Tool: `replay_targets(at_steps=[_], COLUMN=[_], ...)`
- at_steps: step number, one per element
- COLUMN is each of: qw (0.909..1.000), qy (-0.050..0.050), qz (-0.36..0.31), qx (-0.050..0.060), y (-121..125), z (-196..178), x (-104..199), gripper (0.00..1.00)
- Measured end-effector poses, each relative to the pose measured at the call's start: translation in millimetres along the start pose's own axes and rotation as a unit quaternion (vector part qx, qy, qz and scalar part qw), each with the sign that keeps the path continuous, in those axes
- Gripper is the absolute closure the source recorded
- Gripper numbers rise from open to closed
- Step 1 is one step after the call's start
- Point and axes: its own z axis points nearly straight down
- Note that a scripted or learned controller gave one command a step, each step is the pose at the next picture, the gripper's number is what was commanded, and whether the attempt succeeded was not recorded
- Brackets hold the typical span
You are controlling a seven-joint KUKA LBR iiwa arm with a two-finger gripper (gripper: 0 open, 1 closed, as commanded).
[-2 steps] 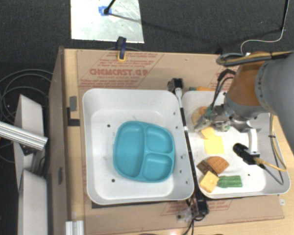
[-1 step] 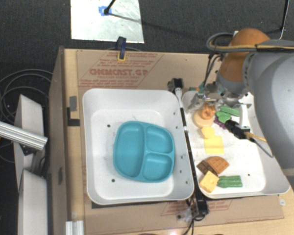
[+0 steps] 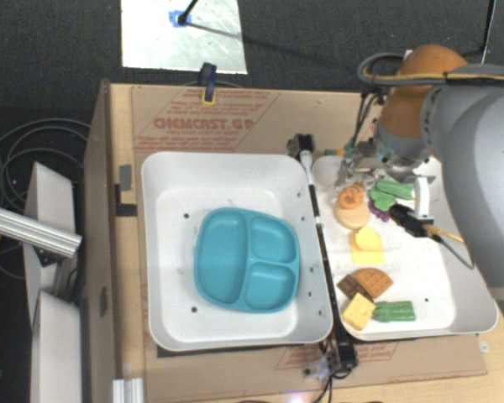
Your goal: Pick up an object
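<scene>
From my feed, the left bin [image 3: 164, 225] looks like smooth white plastic with a dull sheen. Inside it, the blue divided plate [image 3: 246, 259] reads as matt plastic. Under that bin I see brown cardboard [image 3: 203, 117], rough and printed in red. Behind the cardboard lies a square sheet [image 3: 183, 25] with a crinkled, shiny, foil-like face. Right of the bin, the arm [image 3: 479, 141] shows smooth grey casing, faintly glossy.
</scene>
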Motion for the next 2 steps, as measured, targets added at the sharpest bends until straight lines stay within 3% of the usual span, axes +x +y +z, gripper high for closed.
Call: replay_targets(at_steps=[1,2], qw=[1.0000,1.0000], qy=[0.001,0.002], qz=[0.002,0.001], qx=[-0.001,0.002], y=[-40,-70], z=[-94,-131], x=[19,41], gripper=[1.00,1.00])
